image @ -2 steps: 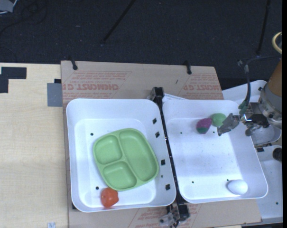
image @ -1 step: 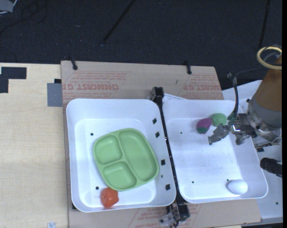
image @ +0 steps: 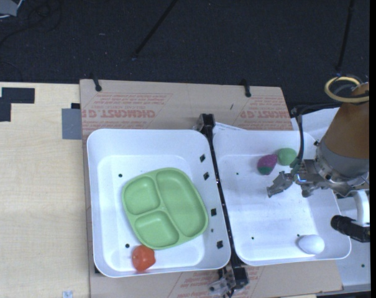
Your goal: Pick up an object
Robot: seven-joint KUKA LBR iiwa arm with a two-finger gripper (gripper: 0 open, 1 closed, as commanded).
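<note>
In the right bin (image: 262, 253), a purple object (image: 266, 163) and a green object (image: 286, 156) lie side by side near the far wall. A white egg-shaped object (image: 311, 244) rests in the near right corner. My gripper (image: 291, 187) hangs over the right bin, just below and right of the purple and green pair. Its fingers are spread open with nothing between them. In the left bin (image: 107, 166), a red-orange object (image: 143, 257) lies at the near edge beside a green divided plate (image: 165, 207).
The arm's grey and orange body (image: 349, 135) enters from the right over the right bin's far right corner. A black divider (image: 217, 197) runs between the bins. Cardboard (image: 175, 107) lies beneath them, with wooden benchtop (image: 32, 197) to the left.
</note>
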